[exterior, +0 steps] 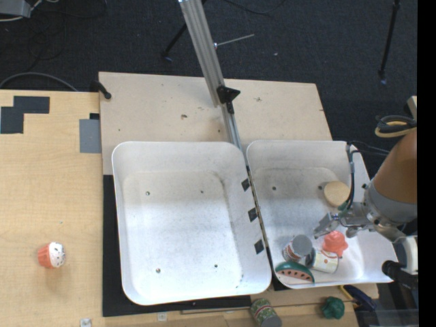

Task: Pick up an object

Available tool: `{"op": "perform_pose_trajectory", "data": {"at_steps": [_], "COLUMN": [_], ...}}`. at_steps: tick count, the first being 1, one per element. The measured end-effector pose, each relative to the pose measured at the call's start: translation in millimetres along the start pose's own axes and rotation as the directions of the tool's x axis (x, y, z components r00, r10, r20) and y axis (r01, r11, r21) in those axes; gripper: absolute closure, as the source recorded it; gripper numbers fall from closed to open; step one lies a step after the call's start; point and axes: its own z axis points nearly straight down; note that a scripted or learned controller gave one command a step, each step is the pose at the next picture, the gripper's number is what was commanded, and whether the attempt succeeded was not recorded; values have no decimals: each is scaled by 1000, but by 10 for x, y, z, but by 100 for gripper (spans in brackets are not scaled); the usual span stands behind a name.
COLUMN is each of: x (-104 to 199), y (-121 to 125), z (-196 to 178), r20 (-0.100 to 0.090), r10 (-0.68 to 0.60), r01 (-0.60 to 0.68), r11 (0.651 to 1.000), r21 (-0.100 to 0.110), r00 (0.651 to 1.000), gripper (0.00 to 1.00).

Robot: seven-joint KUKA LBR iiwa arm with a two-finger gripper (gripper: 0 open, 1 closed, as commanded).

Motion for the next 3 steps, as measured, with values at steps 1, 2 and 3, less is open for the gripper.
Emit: {"op": "perform_pose_trajectory", "data": {"at_steps": [1,2,3], "x": [-14,13,78], "y": [3,-76,-145], "z": [-124,-590,-1132], "r20": [1,3,4], "r10": [3,0,-2], "r01": [-3,0,2], "r11": [1000,1000,1000], "r21": [-3,-9,-10], "r00": [1000,1000,1000], "gripper": [100,100,100]}}
